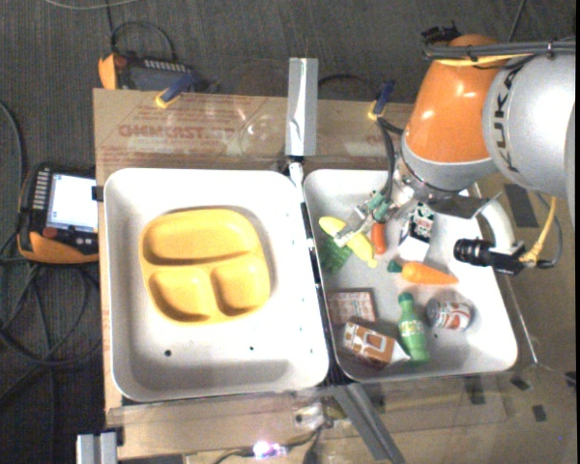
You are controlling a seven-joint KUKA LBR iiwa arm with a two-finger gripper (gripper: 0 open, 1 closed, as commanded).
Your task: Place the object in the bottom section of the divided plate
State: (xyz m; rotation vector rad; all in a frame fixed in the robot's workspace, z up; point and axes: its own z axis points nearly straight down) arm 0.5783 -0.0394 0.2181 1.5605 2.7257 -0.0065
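A yellow divided plate (206, 262) lies in the left bin (126, 356), with one wide section at the top and two smaller ones below. My gripper (375, 220) hangs low over the upper left part of the right bin (503, 351). It sits right above a small orange-red piece (378, 238) and a yellow and green toy vegetable (343, 243). Whether it holds anything cannot be told from this view. The arm's grey and orange wrist (454, 114) hides the bin's upper right corner.
The right bin also holds an orange carrot (428, 273), a green bottle (412, 328), a small can (450, 314), a brown box (368, 344) and a flat brown card (352, 305). A black cylinder (476, 251) sticks out beside the arm.
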